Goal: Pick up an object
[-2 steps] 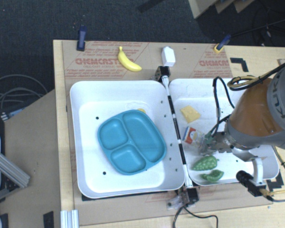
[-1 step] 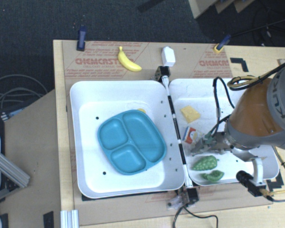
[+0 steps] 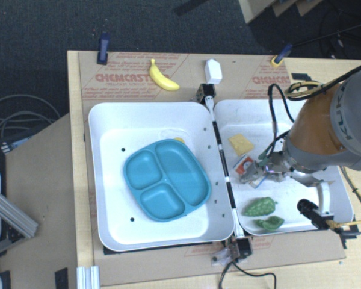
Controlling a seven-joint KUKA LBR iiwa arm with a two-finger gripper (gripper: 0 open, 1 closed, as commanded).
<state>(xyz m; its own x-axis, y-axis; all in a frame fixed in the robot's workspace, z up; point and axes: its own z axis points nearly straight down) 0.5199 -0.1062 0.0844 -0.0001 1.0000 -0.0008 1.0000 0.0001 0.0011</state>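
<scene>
The grey arm with its orange band (image 3: 316, 122) reaches into the right bin (image 3: 343, 212) from the right. Its gripper (image 3: 253, 172) is low over the bin's left half, right beside a small red and white object (image 3: 245, 162); contact between them is unclear. A yellow wedge-shaped piece (image 3: 240, 143) lies just behind that. Two green objects lie in front of the gripper: a bumpy one (image 3: 260, 206) and a smoother one (image 3: 269, 223) near the bin's front wall.
A blue three-compartment plate (image 3: 165, 179) lies in the left bin (image 3: 108, 137). A yellow banana (image 3: 162, 77) rests on the bench behind the bins, with a small white block (image 3: 213, 71) to its right. Black cables (image 3: 277, 95) loop above the arm.
</scene>
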